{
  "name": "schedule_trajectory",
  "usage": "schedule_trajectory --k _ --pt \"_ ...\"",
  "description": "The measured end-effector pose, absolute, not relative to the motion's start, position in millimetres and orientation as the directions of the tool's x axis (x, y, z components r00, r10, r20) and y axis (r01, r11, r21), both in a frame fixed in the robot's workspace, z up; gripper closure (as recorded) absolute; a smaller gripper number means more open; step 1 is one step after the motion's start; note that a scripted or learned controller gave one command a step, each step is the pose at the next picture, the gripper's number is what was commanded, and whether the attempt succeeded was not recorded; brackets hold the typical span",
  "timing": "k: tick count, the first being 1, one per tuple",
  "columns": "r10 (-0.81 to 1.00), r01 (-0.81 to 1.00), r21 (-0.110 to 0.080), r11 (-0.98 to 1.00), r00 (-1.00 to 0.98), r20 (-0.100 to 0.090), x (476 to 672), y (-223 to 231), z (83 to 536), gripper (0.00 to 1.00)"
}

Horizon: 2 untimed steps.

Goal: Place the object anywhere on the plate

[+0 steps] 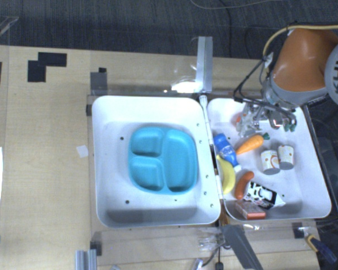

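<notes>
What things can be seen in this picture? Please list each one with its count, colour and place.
bins: 2, white, side by side on the bench
plate: 1, blue, three compartments, in the left bin
carrot: 1, orange, right bin, just below the gripper
bottle: 1, blue, right bin, near the divider
banana: 1, yellow, right bin, below the bottle
sausage: 1, reddish orange, beside the banana
cans: 2, white, right bin, middle
packet: 1, black and white, right bin, near the front
block: 1, brown, front edge of the right bin
arm: 1, grey with an orange band, from the right
gripper: 1, metal, over the right bin
</notes>
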<state>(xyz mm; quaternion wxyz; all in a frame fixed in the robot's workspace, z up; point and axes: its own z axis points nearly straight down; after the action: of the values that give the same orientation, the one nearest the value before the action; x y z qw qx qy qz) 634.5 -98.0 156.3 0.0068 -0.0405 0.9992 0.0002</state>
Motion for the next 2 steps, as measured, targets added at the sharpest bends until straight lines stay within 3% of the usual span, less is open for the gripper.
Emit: schedule_trajectory --k 1,2 --pt "-0.333 -0.333 0.000 0.943 -0.943 -0.013 643.9 38.2 187.4 1.00" --pt "-0.502 -0.502 -0.001 0.865 -0.865 -0.008 559.6 77.2 186.1 1.00"
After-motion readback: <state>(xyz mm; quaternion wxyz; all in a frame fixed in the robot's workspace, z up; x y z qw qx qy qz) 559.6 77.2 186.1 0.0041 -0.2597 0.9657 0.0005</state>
